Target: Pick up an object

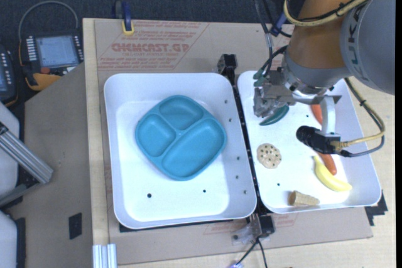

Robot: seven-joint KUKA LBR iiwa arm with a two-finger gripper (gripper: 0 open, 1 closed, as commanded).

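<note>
Holding a blue plate [181, 144], the left bin [188, 204] flanks the right bin [284, 180] with cookie [269, 155] and banana [330, 177], pincer [270, 108] state unclear.

**Room Left Around the Cookie**

The cookie [269, 155] is taken as the marker. Above it in the view, the right bin [282, 182] is blocked by the gripper [269, 107] and arm, with a teal object [276, 116] beneath. To its right, an orange piece [317, 113] and a banana [330, 177] are met; below-right, a tan cone [303, 199]. Bare floor is left between the cookie and these. Well to its left, the left bin [182, 198] is occupied centrally by a blue plate [181, 136], with bare floor left all around.
</note>
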